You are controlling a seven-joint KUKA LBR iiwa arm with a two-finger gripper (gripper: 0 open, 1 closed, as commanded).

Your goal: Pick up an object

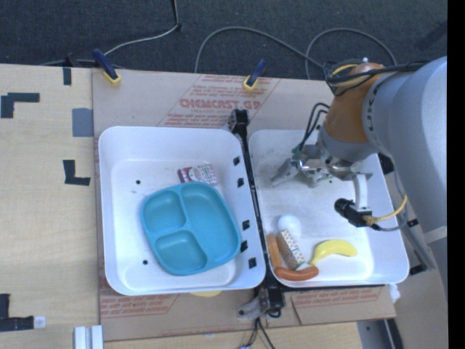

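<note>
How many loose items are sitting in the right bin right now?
4: a banana near the front, a hot dog at the front edge, a white ball, and a small packet beside it. More may hide under the arm.

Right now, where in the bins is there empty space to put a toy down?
Bare floor lies in the right bin between the gripper and the banana. The left bin is crowded by the blue tray; only strips along its walls stay bare.

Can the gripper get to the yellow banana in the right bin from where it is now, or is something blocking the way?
Probably yes. The gripper hangs over the right bin, and the banana lies uncovered near the front wall, apart from the hot dog beside it.
</note>
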